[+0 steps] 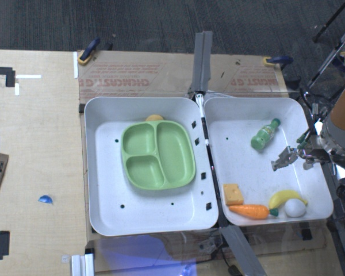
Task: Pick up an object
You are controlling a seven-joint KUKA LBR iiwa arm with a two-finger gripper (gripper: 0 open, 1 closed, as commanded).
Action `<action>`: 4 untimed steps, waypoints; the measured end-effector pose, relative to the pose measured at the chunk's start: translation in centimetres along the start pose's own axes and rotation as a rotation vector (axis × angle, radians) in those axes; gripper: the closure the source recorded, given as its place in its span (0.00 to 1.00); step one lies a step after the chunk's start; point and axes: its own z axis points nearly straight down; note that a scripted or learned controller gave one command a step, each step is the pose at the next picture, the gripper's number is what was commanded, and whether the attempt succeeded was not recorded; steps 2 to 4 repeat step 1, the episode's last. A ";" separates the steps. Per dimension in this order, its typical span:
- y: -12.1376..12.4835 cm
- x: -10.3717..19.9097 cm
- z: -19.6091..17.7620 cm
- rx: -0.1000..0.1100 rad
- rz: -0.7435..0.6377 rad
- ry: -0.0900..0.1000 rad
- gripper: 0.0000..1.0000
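My gripper (283,158) reaches in from the right over the right bin (241,111), its fingers open with nothing between them. It hangs over bare bin floor, below and right of a green bottle (265,134) that lies tilted. Along the bin's front edge lie an orange-yellow block (233,194), a carrot (250,211), a banana (285,198) and a white egg (295,208). The banana and egg are just below the gripper, apart from it.
The left bin (103,200) holds a green divided plate (158,154) with a small yellow thing (154,118) peeking out behind it. A grey divider post (202,62) stands between the bins at the back. A blue clamp (89,49) sits on the cardboard.
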 end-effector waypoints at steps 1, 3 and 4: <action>5.3 -0.9 6.2 -0.001 0.142 0.000 0.00; 5.3 -0.9 6.2 -0.001 0.142 0.000 0.00; 5.3 -0.9 6.2 -0.001 0.142 0.000 0.00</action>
